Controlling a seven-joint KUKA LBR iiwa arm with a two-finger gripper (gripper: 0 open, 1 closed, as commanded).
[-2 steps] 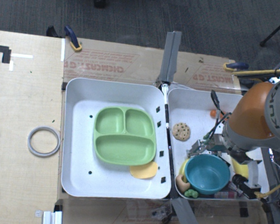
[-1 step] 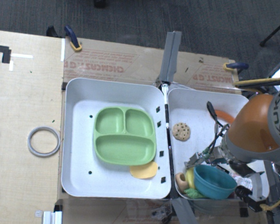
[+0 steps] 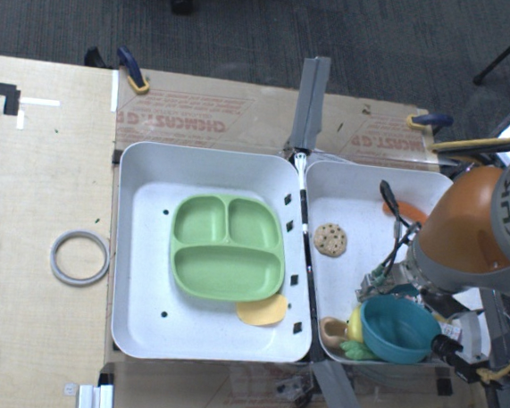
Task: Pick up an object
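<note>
Two shallow white bins sit side by side on the worktop (image 3: 45,151). The left bin (image 3: 133,259) holds one green divided plate (image 3: 228,248) and one yellow piece (image 3: 262,311) tucked against the plate's near edge. The right bin (image 3: 354,199) holds one round cookie (image 3: 330,240) near its middle, one teal bowl (image 3: 398,329) at its near side, one small yellow-green toy (image 3: 356,337) touching the bowl's left side, and one orange-and-black item (image 3: 398,206) toward the far wall. The grey arm with its orange band (image 3: 468,224) reaches low into the right bin; its hand (image 3: 389,279) sits just above the teal bowl, hidden by the wrist, so its state cannot be told. One grey ring (image 3: 80,256) lies on the worktop left of the bins.
</note>
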